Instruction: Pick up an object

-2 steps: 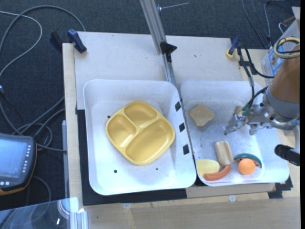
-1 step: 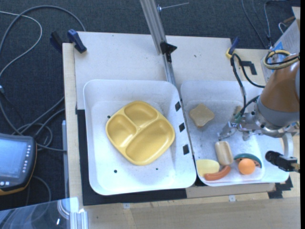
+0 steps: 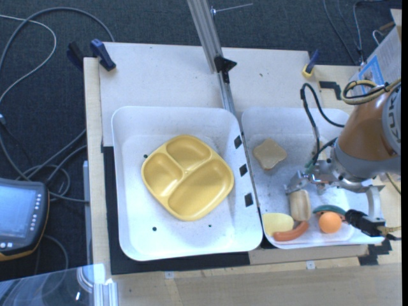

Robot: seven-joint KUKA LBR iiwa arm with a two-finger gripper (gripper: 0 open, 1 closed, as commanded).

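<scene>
The right bin [image 3: 280,121] holds several small items. A tan bread-like piece [image 3: 269,153] lies near its left wall. Along the front wall lie a tan roll [image 3: 299,204], a pale yellow slice [image 3: 277,222], a red sausage [image 3: 291,233], an orange ball [image 3: 329,222] and a teal item [image 3: 330,209]. My gripper [image 3: 304,183] hangs low in the right bin, just behind the tan roll and right of the bread-like piece. The orange-banded arm [image 3: 366,129] comes in from the right above it.
A yellow divided plate [image 3: 187,176] sits in the middle of the left bin [image 3: 127,123]. A metal rail [image 3: 210,34] runs down to the divider between the bins. Black cables [image 3: 311,116] loop over the right bin's back edge.
</scene>
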